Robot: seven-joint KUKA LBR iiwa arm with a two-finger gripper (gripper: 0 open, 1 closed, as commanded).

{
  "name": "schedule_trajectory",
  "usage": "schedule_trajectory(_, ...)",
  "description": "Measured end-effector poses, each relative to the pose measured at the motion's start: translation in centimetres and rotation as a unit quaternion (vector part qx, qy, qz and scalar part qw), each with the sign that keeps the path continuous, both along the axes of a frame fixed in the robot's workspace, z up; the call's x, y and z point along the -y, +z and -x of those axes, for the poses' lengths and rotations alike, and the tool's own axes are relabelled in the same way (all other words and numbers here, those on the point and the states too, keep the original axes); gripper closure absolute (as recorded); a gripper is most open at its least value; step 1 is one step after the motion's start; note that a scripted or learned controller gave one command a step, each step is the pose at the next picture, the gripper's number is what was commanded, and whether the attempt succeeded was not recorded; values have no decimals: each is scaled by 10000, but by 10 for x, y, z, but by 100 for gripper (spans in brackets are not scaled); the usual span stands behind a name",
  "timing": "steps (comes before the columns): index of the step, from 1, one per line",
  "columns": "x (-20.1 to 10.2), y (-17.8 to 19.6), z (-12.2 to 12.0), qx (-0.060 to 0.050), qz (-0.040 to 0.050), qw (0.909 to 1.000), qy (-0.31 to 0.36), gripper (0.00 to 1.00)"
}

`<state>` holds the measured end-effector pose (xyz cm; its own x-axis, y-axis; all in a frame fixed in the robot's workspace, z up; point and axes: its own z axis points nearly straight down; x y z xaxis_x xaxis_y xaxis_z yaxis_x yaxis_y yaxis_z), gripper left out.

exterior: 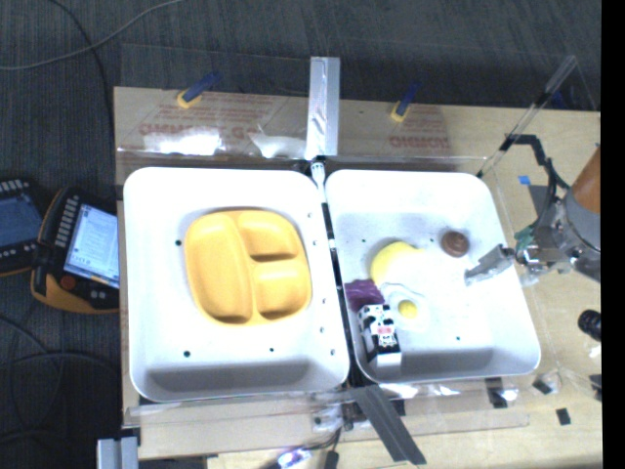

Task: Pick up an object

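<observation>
Camera view looks down on a tan bench (547, 135) standing on dark grey carpet (59, 86), bearing a left bin (156, 360) and a right bin (508, 330). The pincer (485, 267) hovers over the right bin's right edge; whether it is released or clenched cannot be told. Just left of it lies a brown ball (454, 243); farther left, a yellow dome (394, 259), a fried egg toy (405, 306), a purple piece (362, 291) and a cow-patterned box (381, 335). Well left, a yellow divided tray (249, 265) fills the other bin.
</observation>
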<state>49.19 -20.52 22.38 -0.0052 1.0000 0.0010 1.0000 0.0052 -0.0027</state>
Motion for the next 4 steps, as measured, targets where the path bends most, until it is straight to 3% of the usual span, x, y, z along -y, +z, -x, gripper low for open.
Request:
schedule_trajectory(1,-38,-41,-75,3,8,9998,213,0)
schedule_trajectory(2,-8,-127,-111,38,32,9980,635,0)
schedule_trajectory(3,-85,-134,-158,7,27,9932,1165,0)
schedule_trajectory(4,-101,-133,-124,88,41,9836,1803,0)
